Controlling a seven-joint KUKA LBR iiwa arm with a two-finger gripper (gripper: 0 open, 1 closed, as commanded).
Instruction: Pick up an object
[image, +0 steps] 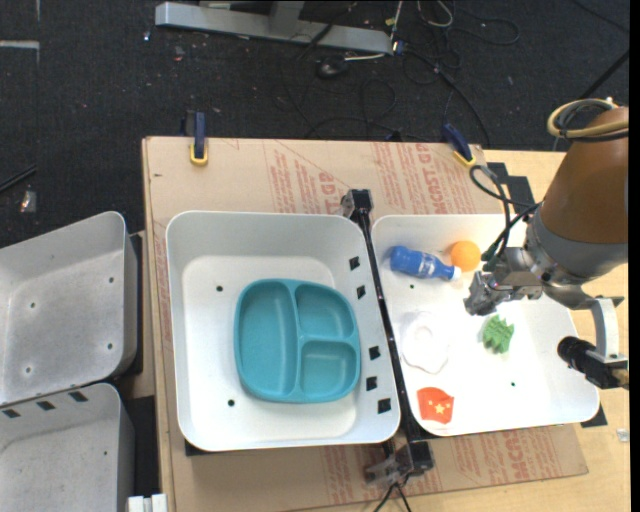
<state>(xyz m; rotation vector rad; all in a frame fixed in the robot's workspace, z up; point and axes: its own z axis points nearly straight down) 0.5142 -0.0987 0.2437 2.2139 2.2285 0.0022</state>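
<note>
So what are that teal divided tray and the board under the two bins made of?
The teal tray looks like moulded plastic: one even colour, smooth, rounded compartment edges and a soft sheen. The board under the bins seems to be cardboard: matte brown with printed red lettering, though its thickness is hard to judge.

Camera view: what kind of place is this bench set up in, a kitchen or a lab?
Most likely a robotics lab. The two white bins sit on a cardboard sheet held by clamps, loose cables trail over dark carpet, and the grey arm reaches into the right bin.
</note>
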